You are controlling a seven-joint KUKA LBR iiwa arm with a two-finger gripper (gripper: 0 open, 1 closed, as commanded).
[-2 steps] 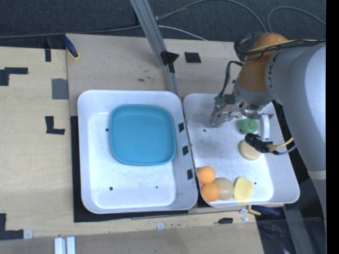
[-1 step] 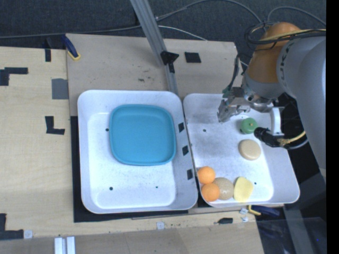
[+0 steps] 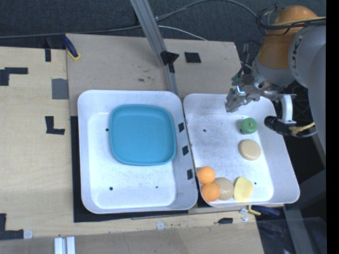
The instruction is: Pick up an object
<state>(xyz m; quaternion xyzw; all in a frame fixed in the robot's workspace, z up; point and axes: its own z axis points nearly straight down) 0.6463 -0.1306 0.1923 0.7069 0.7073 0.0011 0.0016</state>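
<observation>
Oranges [image 3: 208,184], two; plate [image 3: 142,134], one

I saw two white bins [image 3: 95,142], speckled with dark scuffs, on a pale wood desk [image 3: 32,157]. A turquoise plate [image 3: 142,134] filled one; the other held a green ball [image 3: 248,125], a cream oval [image 3: 249,150], two oranges [image 3: 208,183] and a yellow piece [image 3: 243,189].
</observation>
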